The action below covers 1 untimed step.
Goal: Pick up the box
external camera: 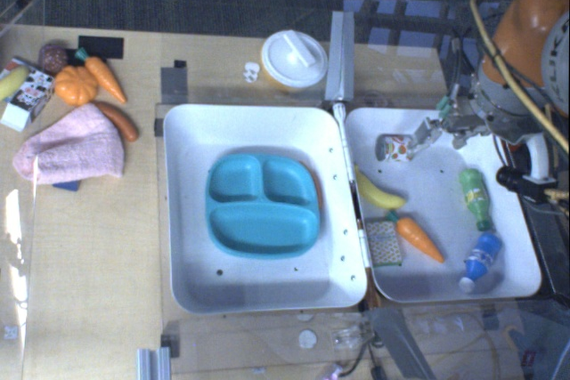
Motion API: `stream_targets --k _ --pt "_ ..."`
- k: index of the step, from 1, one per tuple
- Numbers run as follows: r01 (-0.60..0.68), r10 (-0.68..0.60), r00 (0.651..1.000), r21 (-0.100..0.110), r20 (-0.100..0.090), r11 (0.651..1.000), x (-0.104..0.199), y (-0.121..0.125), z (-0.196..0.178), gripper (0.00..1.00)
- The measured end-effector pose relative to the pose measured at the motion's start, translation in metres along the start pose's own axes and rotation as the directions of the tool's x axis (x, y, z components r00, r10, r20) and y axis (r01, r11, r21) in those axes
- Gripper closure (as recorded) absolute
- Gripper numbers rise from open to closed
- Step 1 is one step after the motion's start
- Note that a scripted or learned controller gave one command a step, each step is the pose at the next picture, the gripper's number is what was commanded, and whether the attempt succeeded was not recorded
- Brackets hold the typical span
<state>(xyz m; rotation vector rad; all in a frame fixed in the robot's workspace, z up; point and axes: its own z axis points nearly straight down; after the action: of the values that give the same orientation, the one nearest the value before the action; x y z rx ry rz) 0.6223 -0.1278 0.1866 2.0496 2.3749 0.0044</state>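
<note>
The box (385, 243) is small and flat with a speckled grey-green top. It lies in the right bin (512, 285) against the front part of its left wall, just left of a toy carrot (419, 238). My gripper (431, 129) hangs over the back of the same bin, beside a small printed can (394, 147) that lies on its side. The gripper is well behind the box and to its right. Nothing shows in its grasp.
The right bin also has a banana (378, 193), a green bottle (476, 198) and a blue bottle (479, 259). A blue divided plate (264, 202) lies in the left bin (183, 262). A white lidded bowl (295, 58) stands behind the bins. Toy food and a pink cloth (73, 147) lie at far left.
</note>
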Motion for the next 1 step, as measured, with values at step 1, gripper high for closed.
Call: stream_targets --k 1 --pt "-0.058 0.058 0.998 0.000 0.000 0.998 0.0217 0.0141 0.0975 0.00"
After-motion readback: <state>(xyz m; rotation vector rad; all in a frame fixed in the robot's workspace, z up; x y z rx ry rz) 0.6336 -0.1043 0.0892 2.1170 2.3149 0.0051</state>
